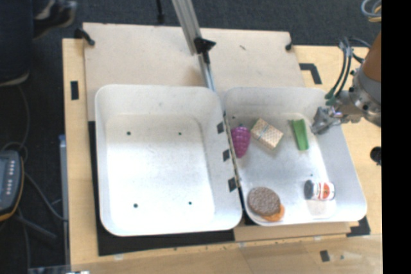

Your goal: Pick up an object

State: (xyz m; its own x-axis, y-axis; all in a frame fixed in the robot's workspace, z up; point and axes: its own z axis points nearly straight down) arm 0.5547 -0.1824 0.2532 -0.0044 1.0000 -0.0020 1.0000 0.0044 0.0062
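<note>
**Arm at the right bin's far edge, five objects lying inside**

Dark carpet surrounds a pale wooden tabletop [77, 157] that carries two shallow white bins side by side. Nothing but a few dark specks marks the left bin [160, 99], while the right bin [350, 170] holds everything. A purple object [240, 140] lies close to the dividing wall, just beside a tan block [266, 134] set at a slant. A green bar [299, 135] lies near the bin's far right side, close to the arm. Toward the front, a brown disc with an orange rim [265, 203] sits against the bin's front edge, and a small red, white and dark object [319, 190] lies to its right. The gripper [320, 121] hovers over the right bin's upper right corner, near the green bar; whether it is open or closed I cannot tell, and nothing is visibly held. A slanted metal pole [183, 3] rises behind the bins.
</note>
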